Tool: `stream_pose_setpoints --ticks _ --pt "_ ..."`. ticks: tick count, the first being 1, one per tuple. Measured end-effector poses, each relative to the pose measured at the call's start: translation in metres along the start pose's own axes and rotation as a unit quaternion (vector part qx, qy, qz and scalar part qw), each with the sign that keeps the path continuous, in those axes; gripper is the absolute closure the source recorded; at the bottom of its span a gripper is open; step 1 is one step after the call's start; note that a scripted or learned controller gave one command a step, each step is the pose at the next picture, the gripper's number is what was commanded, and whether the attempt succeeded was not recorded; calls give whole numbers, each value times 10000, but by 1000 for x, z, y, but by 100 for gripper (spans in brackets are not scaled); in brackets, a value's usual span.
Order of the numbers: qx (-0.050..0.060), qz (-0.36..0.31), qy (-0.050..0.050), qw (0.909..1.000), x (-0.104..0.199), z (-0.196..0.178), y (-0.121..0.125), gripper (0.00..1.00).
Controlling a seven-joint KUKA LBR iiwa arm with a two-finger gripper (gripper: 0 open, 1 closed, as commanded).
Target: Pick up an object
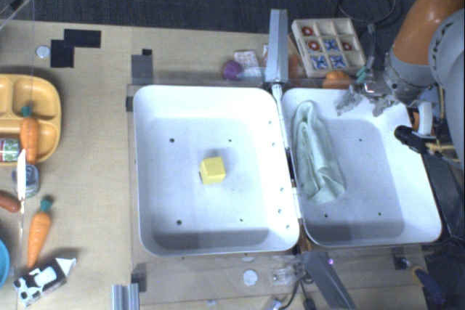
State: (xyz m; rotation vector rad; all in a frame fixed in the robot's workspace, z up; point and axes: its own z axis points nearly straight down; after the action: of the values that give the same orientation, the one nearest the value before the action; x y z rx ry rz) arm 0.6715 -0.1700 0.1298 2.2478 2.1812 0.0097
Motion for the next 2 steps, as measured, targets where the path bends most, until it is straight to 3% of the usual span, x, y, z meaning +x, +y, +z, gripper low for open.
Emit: stream_pose_setpoints --ticks 1,2 --pt "30 -661 12 9978 23 32 -87 0" --pt "-6 -1268 3 9919 83 40 -12 0"
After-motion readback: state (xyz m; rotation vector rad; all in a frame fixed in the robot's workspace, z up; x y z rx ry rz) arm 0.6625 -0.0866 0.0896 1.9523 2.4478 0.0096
